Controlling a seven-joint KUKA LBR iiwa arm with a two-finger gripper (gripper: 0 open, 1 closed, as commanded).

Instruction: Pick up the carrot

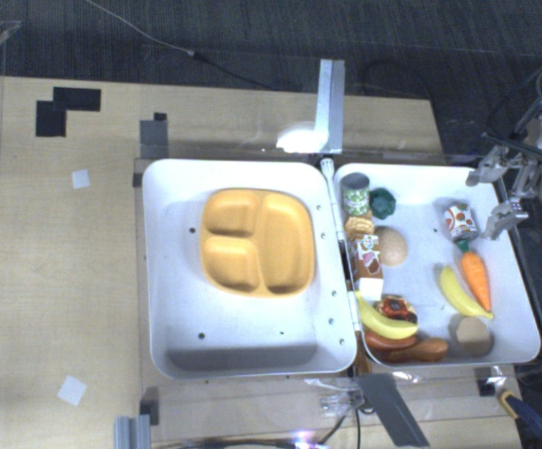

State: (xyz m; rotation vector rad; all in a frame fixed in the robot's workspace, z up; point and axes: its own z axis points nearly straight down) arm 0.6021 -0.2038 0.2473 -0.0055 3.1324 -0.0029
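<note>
Camera view, front row: a brown sausage point(409, 349) lies at the near edge of the right bin point(529, 340), with a curved yellow banana point(384, 320) just behind it and a round tan lump point(472, 334) to its right.
Carrot: the carrot point(476, 280) is smooth, orange and pointed, with a small green top. It lies flat near the right wall of the right bin.
Beside the carrot: a second banana point(459, 292) lies just to its left, very close. A white ball with brown spots point(459, 220) sits just behind its green end.
Middle of bin: a pale egg shape point(392, 247) and small boxes point(365, 247) sit by the left wall.
Far corner: a grey tin point(356, 191) and a dark green bumpy thing point(382, 202).
Left bin: the left bin point(172, 344) holds a yellow tray point(256, 241) with three dips.
Gripper: the gripper point(506, 195) is metal and grey. It hangs over the far right corner of the right bin, behind the carrot and apart from it. Its two fingers are spread apart, with nothing between them.
</note>
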